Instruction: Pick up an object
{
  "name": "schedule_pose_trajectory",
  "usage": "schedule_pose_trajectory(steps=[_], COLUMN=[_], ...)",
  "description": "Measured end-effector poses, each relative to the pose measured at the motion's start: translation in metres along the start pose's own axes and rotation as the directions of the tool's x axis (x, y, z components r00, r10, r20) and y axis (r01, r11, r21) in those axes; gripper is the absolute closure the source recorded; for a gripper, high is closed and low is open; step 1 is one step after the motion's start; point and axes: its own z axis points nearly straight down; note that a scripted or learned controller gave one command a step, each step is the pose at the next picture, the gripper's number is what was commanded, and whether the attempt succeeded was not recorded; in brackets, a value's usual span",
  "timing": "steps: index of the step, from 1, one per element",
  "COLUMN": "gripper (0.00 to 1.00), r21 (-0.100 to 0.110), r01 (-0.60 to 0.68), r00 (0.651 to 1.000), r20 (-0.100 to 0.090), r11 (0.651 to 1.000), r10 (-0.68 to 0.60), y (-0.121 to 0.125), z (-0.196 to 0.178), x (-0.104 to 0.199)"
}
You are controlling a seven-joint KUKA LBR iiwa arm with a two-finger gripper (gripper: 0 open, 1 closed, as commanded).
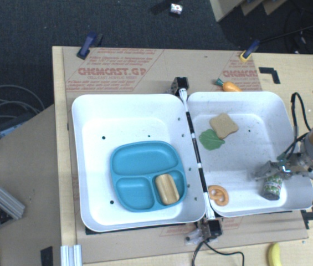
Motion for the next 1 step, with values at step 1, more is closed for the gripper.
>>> schedule_pose_trajectory(steps=[1], gripper=[0.00], r21=[-0.006], r01=[0.002], r00=[1.000], r20=[0.005], r11=[1.000], r10=[-0.002], y=[0.0177], z=[-0.1020], x=[0.0734])
